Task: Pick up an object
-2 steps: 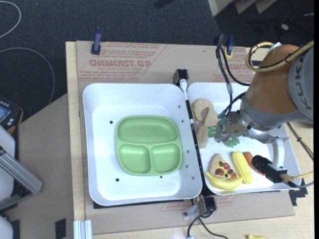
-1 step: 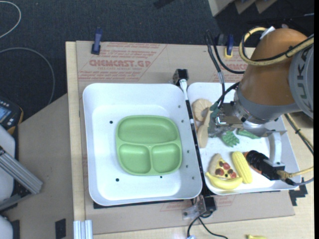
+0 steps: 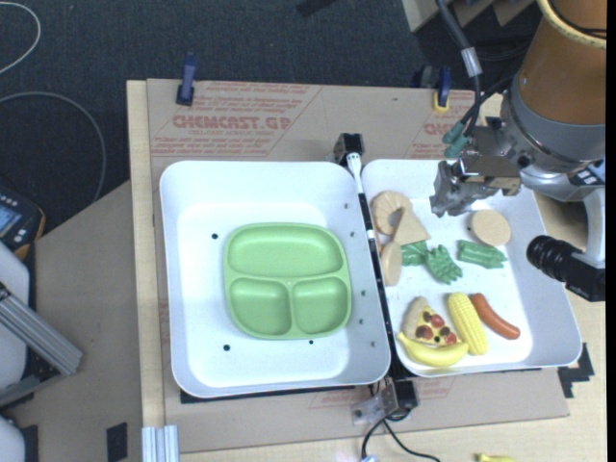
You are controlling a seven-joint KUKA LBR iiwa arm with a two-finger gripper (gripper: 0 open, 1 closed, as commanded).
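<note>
**Pincer above the toy food in the right bin**

The toy food lies in the right bin (image 3: 549, 349), and nothing is lifted. Near the bin's far left corner sits a tan bread piece (image 3: 390, 207), with a tan wedge (image 3: 412, 229) touching it and a narrow tan strip (image 3: 391, 260) along the left wall just below. Toward the middle lie two green leafy pieces (image 3: 433, 261) and a green bean-like piece (image 3: 481, 254). A round tan cookie (image 3: 490, 227) rests nearer the far right side. At the near edge a pizza slice (image 3: 430, 323), a banana (image 3: 433, 352), a corn cob (image 3: 467, 321) and a red sausage (image 3: 495, 318) are crowded together, the banana curling under the pizza slice.

The pincer (image 3: 449, 203) hangs over the far part of this bin, between the bread piece and the cookie; whether it is apart or together cannot be told, and nothing shows in its grip.

The left bin (image 3: 188, 258) holds a green divided plate (image 3: 287, 279) at its centre. Both bins rest on a brown board (image 3: 250, 118) on the table.
</note>
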